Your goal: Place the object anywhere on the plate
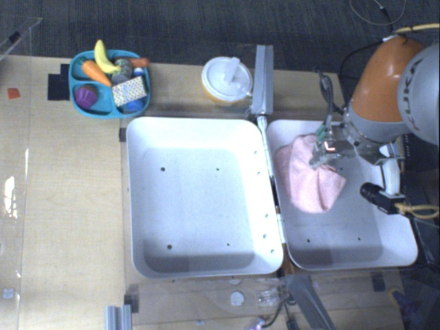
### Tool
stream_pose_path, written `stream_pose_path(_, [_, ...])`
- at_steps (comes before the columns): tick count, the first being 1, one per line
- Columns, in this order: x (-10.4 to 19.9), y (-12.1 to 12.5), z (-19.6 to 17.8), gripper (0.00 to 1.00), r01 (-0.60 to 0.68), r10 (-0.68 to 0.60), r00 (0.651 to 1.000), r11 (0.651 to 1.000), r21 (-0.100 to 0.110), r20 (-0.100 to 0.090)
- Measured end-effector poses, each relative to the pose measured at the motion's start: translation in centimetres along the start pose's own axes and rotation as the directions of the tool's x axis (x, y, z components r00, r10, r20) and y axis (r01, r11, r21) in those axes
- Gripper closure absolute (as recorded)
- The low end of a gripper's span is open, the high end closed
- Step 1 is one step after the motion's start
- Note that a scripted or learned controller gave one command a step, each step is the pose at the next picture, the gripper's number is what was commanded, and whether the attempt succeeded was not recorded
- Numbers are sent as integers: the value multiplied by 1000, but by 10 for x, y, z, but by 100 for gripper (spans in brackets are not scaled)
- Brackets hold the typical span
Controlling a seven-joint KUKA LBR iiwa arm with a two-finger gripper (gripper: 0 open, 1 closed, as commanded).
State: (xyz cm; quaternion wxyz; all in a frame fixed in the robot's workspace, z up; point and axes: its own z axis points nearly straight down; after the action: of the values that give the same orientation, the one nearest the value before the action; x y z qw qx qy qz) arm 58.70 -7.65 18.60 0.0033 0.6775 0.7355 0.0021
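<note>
While the tool (328, 145) sits on the pink cloth's (311, 175) near edge, grip state unclear, the limp fabric could slip free when lifted.

A pale wooden desk (62, 205) fills the view from 9 o'clock to 6 o'clock. Dark grey carpet (172, 9) runs along 12 o'clock, crossed by a thin looped cable (375, 9) at 1 o'clock.

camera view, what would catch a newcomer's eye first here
The grey and orange arm reaching in from the right stands out first, its end effector down on a pink cloth in the right bin. Next comes the blue tray of colourful toy food at the bench's far left corner, with a white lidded cup behind the left bin.
</note>
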Motion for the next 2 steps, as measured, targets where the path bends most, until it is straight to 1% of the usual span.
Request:
stream_pose_path(1, [1, 3, -40, 100, 8, -8, 1000, 1000, 0, -1])
stream_pose_path(2, [56, 1, -33, 100, 400, -400, 917, 917, 2, -3])
